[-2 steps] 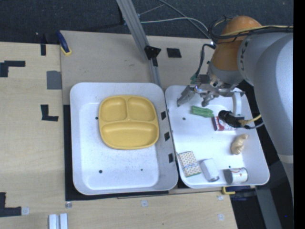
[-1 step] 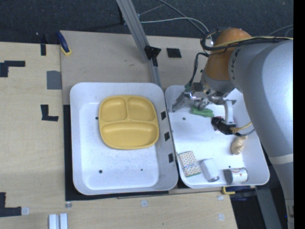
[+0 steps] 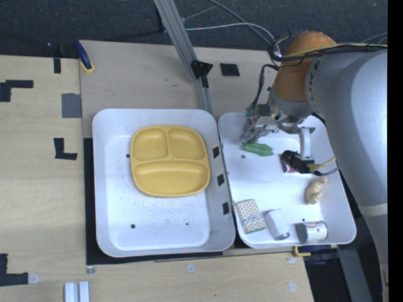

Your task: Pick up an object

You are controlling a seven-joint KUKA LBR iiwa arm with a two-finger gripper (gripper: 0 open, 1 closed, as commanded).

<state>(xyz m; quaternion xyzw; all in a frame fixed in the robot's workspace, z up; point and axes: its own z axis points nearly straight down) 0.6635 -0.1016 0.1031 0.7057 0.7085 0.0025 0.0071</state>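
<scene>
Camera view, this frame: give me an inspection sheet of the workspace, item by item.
Surface: wooden bench with black tape marks, bearing a left bin and a right bin, both white.
Job's things: in the right bin, a green object by the gripper, a tan lump, a patterned packet, a grey block and a small can lying down; in the left bin, a yellow divided plate.
Clutter: nothing seen.
Grippers: gripper low over the right bin's far end, just above the green object; not seen holding anything.
Cables: thin cables on the dark floor behind the bench.
Surroundings: metal strut slanting in from the top; blue clamp at the bench's far left corner.
</scene>
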